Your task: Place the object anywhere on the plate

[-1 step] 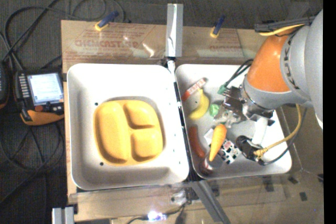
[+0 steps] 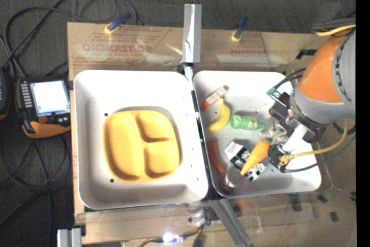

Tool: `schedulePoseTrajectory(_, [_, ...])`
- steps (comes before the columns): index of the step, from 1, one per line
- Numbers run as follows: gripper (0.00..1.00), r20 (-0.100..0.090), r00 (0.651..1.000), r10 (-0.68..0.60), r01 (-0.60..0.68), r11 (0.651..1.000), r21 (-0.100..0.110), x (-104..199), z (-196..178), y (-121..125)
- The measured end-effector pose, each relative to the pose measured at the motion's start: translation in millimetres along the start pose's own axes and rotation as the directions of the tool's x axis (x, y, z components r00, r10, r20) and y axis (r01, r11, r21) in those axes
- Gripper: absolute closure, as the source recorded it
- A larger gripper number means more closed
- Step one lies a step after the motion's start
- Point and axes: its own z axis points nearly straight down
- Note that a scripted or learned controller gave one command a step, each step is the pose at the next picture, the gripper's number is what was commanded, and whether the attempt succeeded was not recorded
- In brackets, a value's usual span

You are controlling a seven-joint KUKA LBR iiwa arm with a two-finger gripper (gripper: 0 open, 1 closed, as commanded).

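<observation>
Orange-banded arm [image 2: 329, 75] over right bin [image 2: 300, 182], tool [image 2: 276, 144] pinching carrot [image 2: 255, 157], banana [image 2: 219, 117] nearby, plate [image 2: 141, 143] apart.

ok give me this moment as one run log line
arm: over right bin | gripper: by carrot, grasp unclear | plate: left bin, nothing on it | placed: no

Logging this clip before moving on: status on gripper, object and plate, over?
Gripper low in right bin, right at carrot; grip unconfirmed. Yellow plate sits in left bin. Banana and green bottle lie alongside.
</observation>
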Motion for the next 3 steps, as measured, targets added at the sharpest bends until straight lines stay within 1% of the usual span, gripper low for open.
schedulePoseTrajectory(1, [1.0, -0.001, 1.0, -0.025, 0.025, 1.0, 0.001, 69.8, 18.8, -19.5])
schedulePoseTrajectory(2, [1.0, 0.001, 0.998, 0.069, -0.069, 0.998, 0.004, 88.5, 31.8, -37.0])
schedulePoseTrajectory(3, [1.0, 0.0, 0.992, 0.123, -0.123, 0.992, 0.003, 84.2, 31.4, -47.5])
